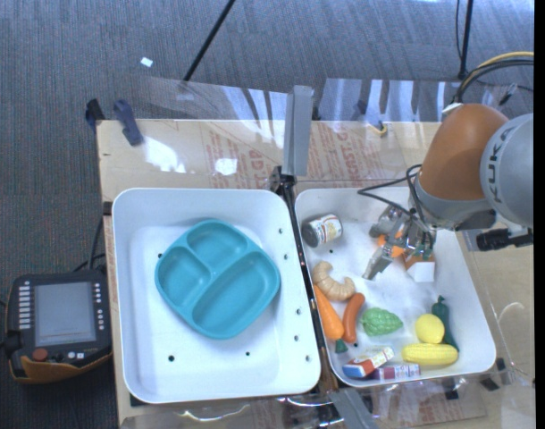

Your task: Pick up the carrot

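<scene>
Against the right bin's [473, 284] left wall lies the carrot [329, 318], just beside a hot dog [353, 315] and below a croissant [334, 283]. Up and to the right, well apart, the gripper [386, 253] hangs with fingers parted, holding nothing. Likely light, rigid, slick plastic: best pinched across its thick orange middle.

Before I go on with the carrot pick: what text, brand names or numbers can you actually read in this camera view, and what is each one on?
"KU": start of the brand name on the grey arm, cut off at the view's edge.
Red print on the cardboard sheet behind the bins: reversed and glare-washed, unreadable.
Label on the can: too small to read.
Small box in the right bin: print blurred.
Handheld pendant: screen unreadable.
</scene>
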`<state>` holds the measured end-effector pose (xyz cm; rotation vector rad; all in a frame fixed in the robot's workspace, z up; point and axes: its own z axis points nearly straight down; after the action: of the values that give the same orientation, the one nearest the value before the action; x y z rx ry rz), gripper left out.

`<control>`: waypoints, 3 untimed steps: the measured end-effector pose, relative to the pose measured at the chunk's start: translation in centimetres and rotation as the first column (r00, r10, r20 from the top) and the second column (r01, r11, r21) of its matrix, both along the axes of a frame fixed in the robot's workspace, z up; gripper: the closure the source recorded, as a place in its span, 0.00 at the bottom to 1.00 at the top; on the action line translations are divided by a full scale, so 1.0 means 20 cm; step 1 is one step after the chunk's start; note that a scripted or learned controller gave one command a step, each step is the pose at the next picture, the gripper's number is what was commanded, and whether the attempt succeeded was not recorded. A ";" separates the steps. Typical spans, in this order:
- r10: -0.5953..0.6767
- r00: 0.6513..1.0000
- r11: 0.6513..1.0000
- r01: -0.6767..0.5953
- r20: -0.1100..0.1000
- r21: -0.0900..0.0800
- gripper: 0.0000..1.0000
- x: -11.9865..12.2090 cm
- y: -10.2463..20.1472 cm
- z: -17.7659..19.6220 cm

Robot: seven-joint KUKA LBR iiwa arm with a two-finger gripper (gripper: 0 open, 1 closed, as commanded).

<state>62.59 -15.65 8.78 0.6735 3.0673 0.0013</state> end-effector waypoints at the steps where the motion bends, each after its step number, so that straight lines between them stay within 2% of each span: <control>1: 0.006 1.000 1.000 -0.006 0.004 0.000 1.00 0.01 0.01 0.06; 2: 0.011 1.000 1.000 -0.011 0.007 0.000 1.00 0.02 0.01 0.11; 3: 0.337 0.941 0.941 -0.337 -0.001 0.001 1.00 -0.31 -0.22 0.00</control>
<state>56.42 -20.03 8.71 0.1389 3.1391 0.0023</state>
